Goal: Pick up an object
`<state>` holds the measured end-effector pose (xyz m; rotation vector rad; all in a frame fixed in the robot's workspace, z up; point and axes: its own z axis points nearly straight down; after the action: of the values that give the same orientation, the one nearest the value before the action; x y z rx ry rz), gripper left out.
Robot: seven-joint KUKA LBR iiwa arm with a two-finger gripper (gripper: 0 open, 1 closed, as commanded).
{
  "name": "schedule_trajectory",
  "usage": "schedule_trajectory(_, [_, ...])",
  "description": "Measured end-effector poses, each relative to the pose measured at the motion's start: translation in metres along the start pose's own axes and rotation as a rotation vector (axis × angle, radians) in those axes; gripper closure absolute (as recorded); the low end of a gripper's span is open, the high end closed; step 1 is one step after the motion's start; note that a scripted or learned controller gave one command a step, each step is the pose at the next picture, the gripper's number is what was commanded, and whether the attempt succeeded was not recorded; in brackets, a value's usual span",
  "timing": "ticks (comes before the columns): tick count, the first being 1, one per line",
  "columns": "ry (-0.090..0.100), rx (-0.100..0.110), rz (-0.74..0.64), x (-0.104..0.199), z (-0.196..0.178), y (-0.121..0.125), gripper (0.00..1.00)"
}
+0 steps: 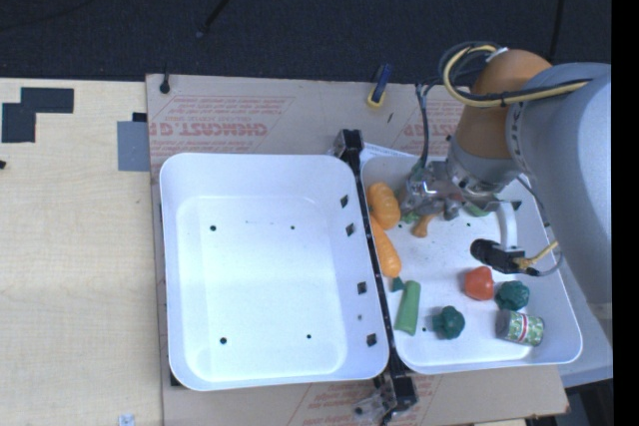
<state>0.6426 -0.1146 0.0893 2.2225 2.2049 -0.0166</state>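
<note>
In the camera view, two white bins sit side by side on the tabletop point(70, 294). A black strip point(371, 259) runs between them where their rims meet. The left bin point(260, 284) shows a wide, bare white floor with a few small dark dots.

The arm point(559, 145) reaches in from the right, over the back right rim of the right bin point(489, 364). The tool point(437, 199) is low over the back part of that bin, near the back wall. I cannot tell how far open the tool is, or if it has hold of anything. A small brown bit point(421, 226) is right by the tool's tip. I cannot tell if they touch.

The things to pick up are all in the right bin. An orange lump point(383, 205) lies just beside the tool, close against the rim by the black strip. An orange carrot point(387, 259) lies further to the front, along the same rim. A green block point(407, 307) lies near the front, with a small green bit point(396, 284) at its top end. A dark green ball point(450, 321) sits just beside the block. A red ball point(479, 283), a dark green lump point(513, 295) and a can point(521, 327) are bunched near the front right corner, close to the right rim. A bare white patch of floor lies in the middle of the bin, between the carrot and the red ball.
</note>
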Motion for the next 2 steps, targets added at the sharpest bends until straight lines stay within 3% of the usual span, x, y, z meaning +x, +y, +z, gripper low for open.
schedule_trajectory(1, [0.012,0.003,-0.005,-0.003,0.001,-0.027,0.00])
schedule_trajectory(2, [0.001,-0.002,0.003,0.006,-0.005,-0.009,0.00])
